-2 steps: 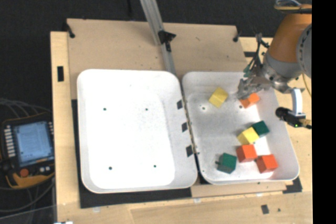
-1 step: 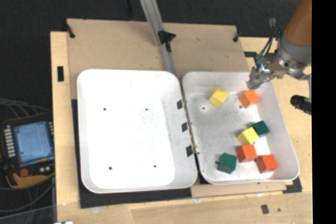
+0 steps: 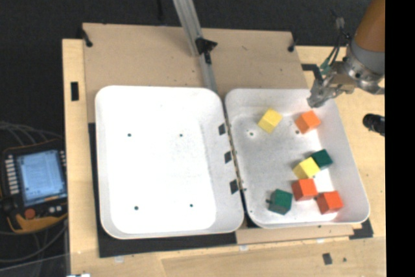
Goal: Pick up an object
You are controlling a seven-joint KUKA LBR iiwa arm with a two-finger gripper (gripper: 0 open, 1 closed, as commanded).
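Tool [image 3: 316,98] poised at far rim of right bin [image 3: 353,159], jaw state impossible to tell, nothing seen held; pick judged not yet made. Just below tool: orange cube [image 3: 307,120], nearest candidate, with yellow cube [image 3: 270,120] beside it; further out, a cluster of green, yellow, orange and red cubes [image 3: 314,180]. Beyond, on counter [image 3: 194,52], left bin [image 3: 159,159] with no cubes noted.

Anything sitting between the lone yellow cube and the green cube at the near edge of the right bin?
No. In the camera view, only bare white bin floor lies between the yellow cube and the green cube.
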